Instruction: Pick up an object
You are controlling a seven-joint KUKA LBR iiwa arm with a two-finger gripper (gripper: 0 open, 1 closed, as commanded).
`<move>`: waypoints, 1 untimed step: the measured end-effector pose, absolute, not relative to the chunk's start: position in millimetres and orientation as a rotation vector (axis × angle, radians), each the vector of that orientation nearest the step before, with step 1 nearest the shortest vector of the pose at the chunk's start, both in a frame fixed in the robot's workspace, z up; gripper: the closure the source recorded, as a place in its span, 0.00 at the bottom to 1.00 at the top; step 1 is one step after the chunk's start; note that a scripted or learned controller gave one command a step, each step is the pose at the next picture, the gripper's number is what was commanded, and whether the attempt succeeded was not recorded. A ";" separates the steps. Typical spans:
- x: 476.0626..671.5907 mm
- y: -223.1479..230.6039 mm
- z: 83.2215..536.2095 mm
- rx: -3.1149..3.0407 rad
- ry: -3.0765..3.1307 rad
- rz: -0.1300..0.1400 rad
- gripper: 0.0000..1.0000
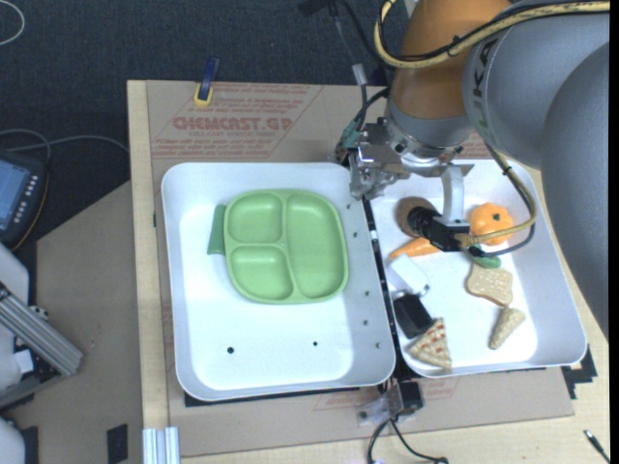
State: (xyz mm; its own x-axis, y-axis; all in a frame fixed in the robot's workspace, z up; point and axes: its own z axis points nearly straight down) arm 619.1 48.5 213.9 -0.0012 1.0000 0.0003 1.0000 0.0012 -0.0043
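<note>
Gripper point(372, 170) over right bin's point(553, 293) rear-left corner; closure: cannot tell | pizza slice point(430, 344): likely light, rigid, flat; best pinched across edges | orange fruit point(491, 220): round, probably slip-prone

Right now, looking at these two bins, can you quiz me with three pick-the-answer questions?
1. Where is the toy pizza slice?
A) left bin
B) right bin
C) on the green plate

2. How many sections has the green divided plate?
A) two
B) three
C) five

3. How does that plate lie?
A) upside down
B) standing on its edge
C) flat, hollows up

Answers:
1 B, it sits by the right bin's front edge.
2 B, two small sections and one long one.
3 C, its hollows face up in the left bin.
</note>
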 end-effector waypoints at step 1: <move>611.9 54.6 221.2 -2.218 -2.221 0.002 1.00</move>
